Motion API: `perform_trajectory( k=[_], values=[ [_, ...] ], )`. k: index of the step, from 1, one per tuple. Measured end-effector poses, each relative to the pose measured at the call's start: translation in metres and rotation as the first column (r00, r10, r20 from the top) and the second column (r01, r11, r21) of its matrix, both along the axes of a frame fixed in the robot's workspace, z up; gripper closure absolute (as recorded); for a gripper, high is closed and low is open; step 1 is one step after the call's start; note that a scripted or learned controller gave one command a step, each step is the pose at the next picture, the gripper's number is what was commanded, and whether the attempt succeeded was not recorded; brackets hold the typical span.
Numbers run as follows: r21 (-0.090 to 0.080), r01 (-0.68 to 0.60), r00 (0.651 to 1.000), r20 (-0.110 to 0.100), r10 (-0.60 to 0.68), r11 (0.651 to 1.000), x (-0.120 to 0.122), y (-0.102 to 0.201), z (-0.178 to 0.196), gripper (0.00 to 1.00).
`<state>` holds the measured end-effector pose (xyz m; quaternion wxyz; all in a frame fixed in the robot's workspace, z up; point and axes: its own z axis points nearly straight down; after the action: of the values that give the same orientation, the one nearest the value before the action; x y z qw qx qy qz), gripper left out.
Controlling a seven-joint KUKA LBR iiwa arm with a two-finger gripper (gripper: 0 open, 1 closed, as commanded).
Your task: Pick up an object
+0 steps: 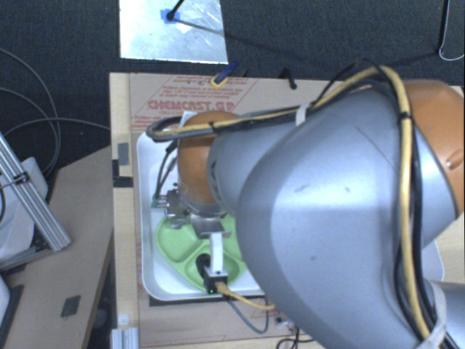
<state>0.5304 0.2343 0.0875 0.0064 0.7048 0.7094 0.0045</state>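
A light green object (176, 244) lies in the near part of the left white bin (147, 195). The grey arm with its orange band reaches across from the right and covers most of the bin. Its wrist hangs straight over the green object, and the gripper (190, 227) sits low against it. The arm's own body hides the fingertips. Part of the green object shows to the left of the wrist and below it, near the bin's front wall.
A brown cardboard sheet (196, 97) with red print lies under the bins at the back. A shiny metal plate (172, 20) rests on the dark floor behind. An aluminium frame (25, 202) stands at the left. The right bin is hidden by the arm.
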Motion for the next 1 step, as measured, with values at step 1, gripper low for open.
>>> perform_trajectory(
  k=[1],
  values=[
    [0.005,0.008,0.999,0.031,-0.008,1.000,-0.0331,-0.0188,0.0041,1.00]
  ],
)
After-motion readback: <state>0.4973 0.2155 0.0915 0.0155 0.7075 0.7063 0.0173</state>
